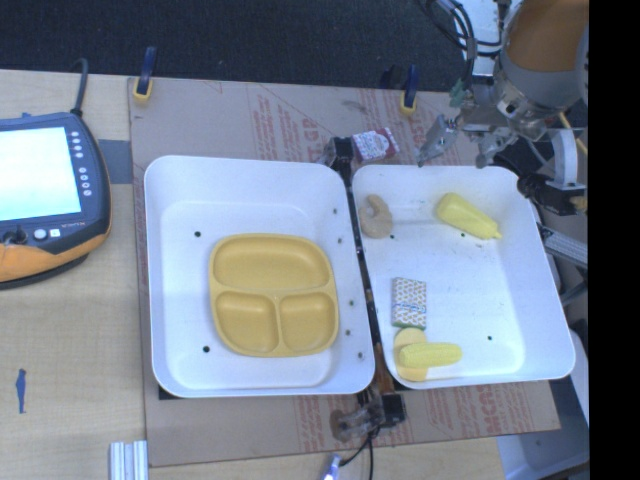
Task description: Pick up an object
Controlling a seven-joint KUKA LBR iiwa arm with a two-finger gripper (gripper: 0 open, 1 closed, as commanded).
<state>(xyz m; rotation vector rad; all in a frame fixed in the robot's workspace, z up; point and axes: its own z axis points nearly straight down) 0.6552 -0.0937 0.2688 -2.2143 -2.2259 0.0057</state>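
The right bin [520, 298] holds a pale yellow wedge-shaped object [467, 216], a tan curved piece [377, 216], a small patterned packet [409, 301] and a yellow corn-like toy [428, 356] at its front edge. My gripper [462, 148] hangs above the far rim of the right bin, behind the yellow wedge. It is open, its two dark fingers spread apart with nothing between them. The left bin [180, 358] holds a yellow divided plate [273, 294].
A teach pendant [45, 193] lies on the bench at the far left. A small red and white packet [372, 145] sits behind the gap between the bins. Clamps [145, 76] hold the cardboard at the back. Cables hang near the arm at the right.
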